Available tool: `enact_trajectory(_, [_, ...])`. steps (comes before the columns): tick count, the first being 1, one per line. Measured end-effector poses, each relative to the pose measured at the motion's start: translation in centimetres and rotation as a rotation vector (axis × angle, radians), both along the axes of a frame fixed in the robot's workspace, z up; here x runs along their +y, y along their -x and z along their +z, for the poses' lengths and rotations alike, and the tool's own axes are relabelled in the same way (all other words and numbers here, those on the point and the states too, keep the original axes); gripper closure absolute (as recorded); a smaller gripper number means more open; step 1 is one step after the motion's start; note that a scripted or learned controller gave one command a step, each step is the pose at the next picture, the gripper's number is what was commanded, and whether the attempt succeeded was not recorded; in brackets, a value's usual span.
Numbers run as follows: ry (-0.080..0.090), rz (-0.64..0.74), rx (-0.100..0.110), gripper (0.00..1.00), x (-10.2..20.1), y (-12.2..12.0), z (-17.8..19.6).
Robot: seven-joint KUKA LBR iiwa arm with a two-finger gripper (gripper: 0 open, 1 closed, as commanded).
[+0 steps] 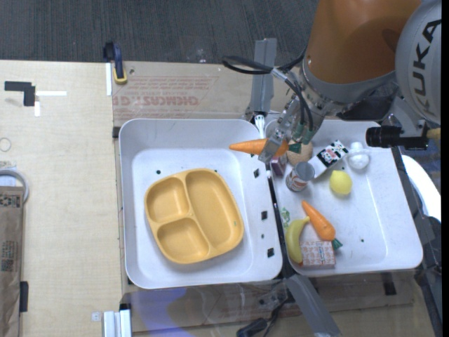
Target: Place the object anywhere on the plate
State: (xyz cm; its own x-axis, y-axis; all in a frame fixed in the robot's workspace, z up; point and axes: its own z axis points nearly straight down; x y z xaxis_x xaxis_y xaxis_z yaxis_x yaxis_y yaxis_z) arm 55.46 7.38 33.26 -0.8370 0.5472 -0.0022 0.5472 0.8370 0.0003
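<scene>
The claw [272, 148] grips a carrot [250, 146] above the left bin's [133, 209] far right corner, at one o'clock from the bare yellow plate [193, 215], so the setting-down remains.

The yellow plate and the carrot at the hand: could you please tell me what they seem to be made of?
Yellow plate: probably moulded plastic, judging by its uniform colour, soft sheen and rounded compartment ridges. Carrot, held at the hand: probably a plastic toy, given its flat, even orange and smooth surface, though it is too small to be sure.
</scene>
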Motion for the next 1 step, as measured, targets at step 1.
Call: enact_trajectory(1, [-0.001,0.083,0.005,1.00,5.34,1.18,-22.95])
